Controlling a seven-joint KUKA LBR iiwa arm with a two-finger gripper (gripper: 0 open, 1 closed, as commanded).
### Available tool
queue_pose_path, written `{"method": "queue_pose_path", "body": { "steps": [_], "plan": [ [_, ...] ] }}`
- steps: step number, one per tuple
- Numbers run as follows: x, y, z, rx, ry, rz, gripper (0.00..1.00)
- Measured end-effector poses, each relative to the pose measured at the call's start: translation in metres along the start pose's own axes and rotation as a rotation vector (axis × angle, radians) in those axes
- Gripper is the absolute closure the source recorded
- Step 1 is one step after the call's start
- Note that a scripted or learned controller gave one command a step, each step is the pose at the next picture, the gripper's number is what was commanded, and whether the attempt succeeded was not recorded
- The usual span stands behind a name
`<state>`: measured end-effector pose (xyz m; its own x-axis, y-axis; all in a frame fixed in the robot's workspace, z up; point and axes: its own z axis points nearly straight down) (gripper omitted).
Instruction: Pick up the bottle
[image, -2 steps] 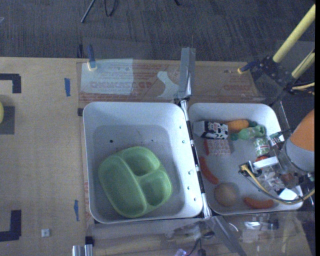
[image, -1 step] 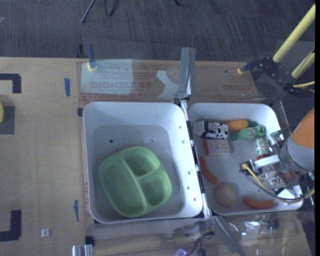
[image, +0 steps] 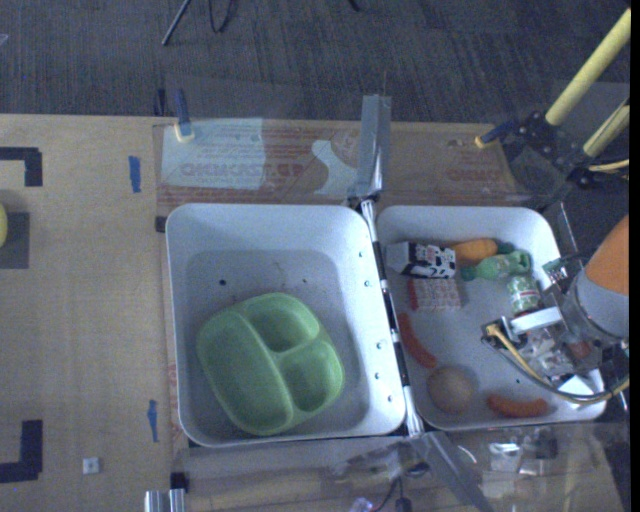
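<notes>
Two shallow white bins sit side by side on the bench. The left bin (image: 200, 250) carries one green divided plate (image: 270, 362), which lies toward its near edge. The right bin (image: 395, 225) carries all the small items, so the pick takes place there.

The bottle (image: 522, 293) appears to be the small clear container with a green label. It stands near the right edge of the right bin, just beside a green toy (image: 497, 266) at the far edge. An orange carrot-like piece (image: 474, 248) and a black-and-white carton (image: 430, 260) lie along the same far edge. A patterned block (image: 436, 293) sits below the carton. A red strip (image: 418, 342) lies near the left edge. A brown ball (image: 450, 388) and an orange sausage-shaped item (image: 518, 405) rest along the near edge.

The arm reaches in over the right edge of the right bin. The gripper (image: 535, 335) hangs low over the bin, just on the near side of the bottle (cables loop beneath it). Whether the tool is spread or pressed together cannot be determined, since the wrist body and cables mask it. Nothing is visibly pinched.

The bottle stands crowded between the bin wall and the green toy. This crowding probably leaves little clearance for a clean approach.
</notes>
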<state>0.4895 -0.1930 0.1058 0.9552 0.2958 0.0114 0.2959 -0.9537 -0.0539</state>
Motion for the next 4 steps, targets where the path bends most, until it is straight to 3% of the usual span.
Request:
{"method": "queue_pose_path", "body": {
  "steps": [1, 2, 3, 4],
  "plan": [
    [0.001, 0.005, 0.017, -0.005, 0.005, 0.039, 1.00],
    [-0.013, 0.005, -0.185, -0.052, -0.016, -0.100, 1.00],
    [-0.018, 0.020, -0.072, -0.050, -0.012, 0.099, 1.00],
    [0.013, -0.003, -0.104, -0.053, -0.011, 0.097, 1.00]
  ]
}}
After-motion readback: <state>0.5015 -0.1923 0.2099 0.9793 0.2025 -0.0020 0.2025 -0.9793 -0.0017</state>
